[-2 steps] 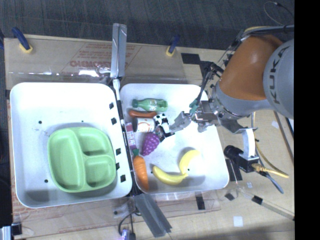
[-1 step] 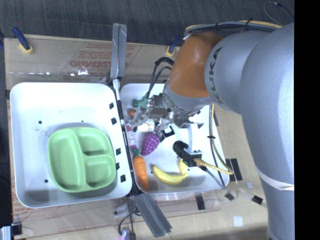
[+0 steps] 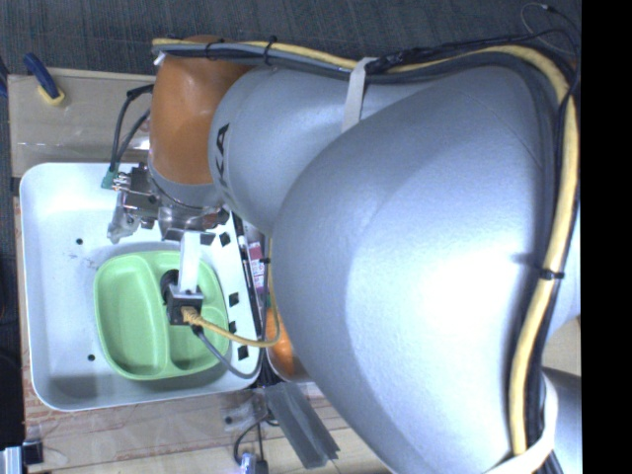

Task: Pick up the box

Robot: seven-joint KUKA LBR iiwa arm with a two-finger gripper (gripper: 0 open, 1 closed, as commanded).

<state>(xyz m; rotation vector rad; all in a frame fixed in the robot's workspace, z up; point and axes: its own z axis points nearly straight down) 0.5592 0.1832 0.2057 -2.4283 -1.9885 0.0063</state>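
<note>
My gripper hangs over the far left part of the left white bin, just beyond the rim of a green dish that lies in that bin. Nothing shows between its metal tips. At the arm's edge, by the wall between the two bins, I see a thin strip of a printed thing with dark and red marks. It may be the box, but the arm hides most of it. The grey arm with its orange band covers the right bin.
A small orange round thing peeks out under the arm near the front of the bins. A blue and yellow clamp sits on the wooden bench at the far left corner.
</note>
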